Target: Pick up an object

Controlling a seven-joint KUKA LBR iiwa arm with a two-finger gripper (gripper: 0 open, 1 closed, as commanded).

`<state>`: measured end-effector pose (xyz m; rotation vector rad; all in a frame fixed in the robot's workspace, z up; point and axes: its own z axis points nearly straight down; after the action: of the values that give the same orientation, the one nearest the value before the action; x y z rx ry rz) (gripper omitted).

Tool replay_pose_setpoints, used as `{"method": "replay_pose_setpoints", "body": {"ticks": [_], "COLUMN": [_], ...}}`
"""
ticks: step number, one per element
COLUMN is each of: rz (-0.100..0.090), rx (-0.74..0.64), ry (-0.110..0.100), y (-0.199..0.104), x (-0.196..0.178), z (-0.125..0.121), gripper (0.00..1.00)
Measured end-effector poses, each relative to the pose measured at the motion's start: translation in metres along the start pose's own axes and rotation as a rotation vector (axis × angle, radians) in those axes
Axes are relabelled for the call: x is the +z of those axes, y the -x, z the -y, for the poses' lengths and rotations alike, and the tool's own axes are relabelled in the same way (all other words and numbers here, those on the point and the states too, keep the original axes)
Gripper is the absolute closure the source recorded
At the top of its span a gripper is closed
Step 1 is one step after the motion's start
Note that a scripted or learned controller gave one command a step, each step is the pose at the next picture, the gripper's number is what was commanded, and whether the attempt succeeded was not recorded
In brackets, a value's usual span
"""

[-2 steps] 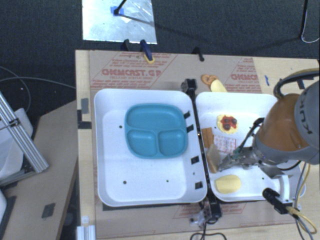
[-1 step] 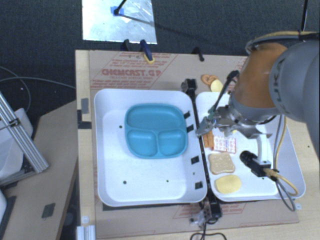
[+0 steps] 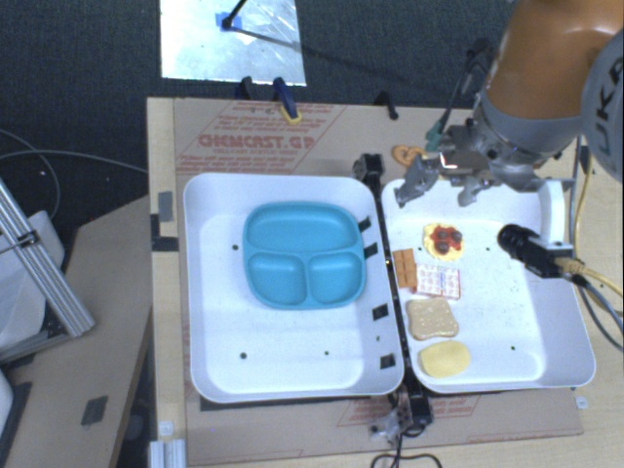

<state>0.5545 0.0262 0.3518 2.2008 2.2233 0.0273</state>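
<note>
So, two bins meet along the middle seam. The left bin point(image 3: 224, 359) holds a blue plate point(image 3: 302, 256), set a bit toward the far side, with bare white floor along the near side and down both flanks.

The right bin point(image 3: 517, 330) has five items in a column close to its left wall:
- tart point(image 3: 444, 241), farthest back
- wafer point(image 3: 404, 269), just beside the wall, hardly any room between them
- packet point(image 3: 439, 282), touching the wafer's right side
- bread point(image 3: 431, 318), just below those two
- yellow disc point(image 3: 444, 359), nearest the near rim

The tart sits slightly apart from the packet. Bread and disc nearly touch. The floor to the right of the column is bare white, so there is plenty of open room there and toward the near-right corner.

The claw point(image 3: 441, 188) hangs over the far-left part of the right bin, near the far rim and just beyond the tart. Its fingers point(image 3: 409, 187) are spread wide with nothing between them, and they touch no item as far as I can tell. The arm point(image 3: 546, 47) comes in from the upper right.
</note>
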Motion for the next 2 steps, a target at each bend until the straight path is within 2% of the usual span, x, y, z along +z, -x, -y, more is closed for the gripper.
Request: {"method": "replay_pose_setpoints", "body": {"ticks": [1,2], "rz": [-0.001,-0.001], "rx": [-0.003,0.004], "ry": [-0.023,-0.012], "y": [-0.089,-0.095], "x": [0.026,-0.044], "z": [0.052,0.066], "gripper": [0.00,0.00]}}
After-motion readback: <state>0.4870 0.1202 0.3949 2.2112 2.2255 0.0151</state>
